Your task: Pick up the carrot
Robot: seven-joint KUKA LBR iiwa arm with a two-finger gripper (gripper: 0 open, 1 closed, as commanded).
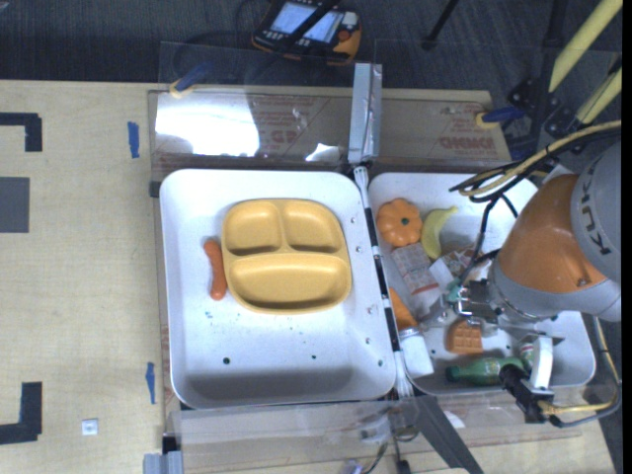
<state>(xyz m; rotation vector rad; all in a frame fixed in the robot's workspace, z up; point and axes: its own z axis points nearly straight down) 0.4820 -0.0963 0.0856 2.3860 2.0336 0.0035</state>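
Hovering low over the shallow white right bin (585, 355), beside a tan waffle piece (464, 339) and a glossy green bottle (474, 369), with the gripper (464, 302) too obscured for telling clenched from released. Probably best crossing to the slim, smooth orange carrot (214, 270) lying flat in the shallow white left bin (276, 358), just beside the rounded yellow divided plate (286, 255), then closing across its narrow girth.

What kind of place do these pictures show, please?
Probably a robotics lab bench: a robot arm reaches over two white bins of toy food, with a teach pendant lying behind them.
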